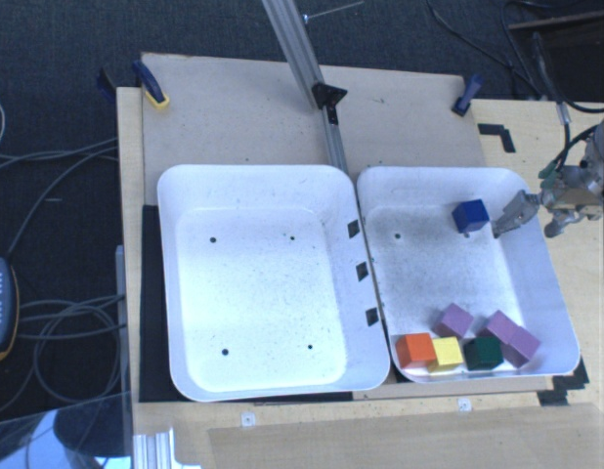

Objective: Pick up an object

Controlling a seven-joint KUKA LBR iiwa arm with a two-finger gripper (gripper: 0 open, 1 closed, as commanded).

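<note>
In the right bin (409,262), a blue cube (469,215) lies alone near the far right. My gripper (527,227) hangs just to the right of it, over the bin's right rim, open with nothing between its fingers. The left fingertip is close beside the cube; I cannot tell if they touch. Along the bin's near edge sit an orange cube (414,348), a yellow cube (446,353) and a green cube (483,351). Two purple blocks (456,319) (512,335) lie just behind them.
The left bin (253,281) stands beside the right one, divided from it by a ridge with small black clips. A metal pole (302,52) slants down to the bench behind the bins. Blue clamps (151,84) (467,94) grip the board's far corners.
</note>
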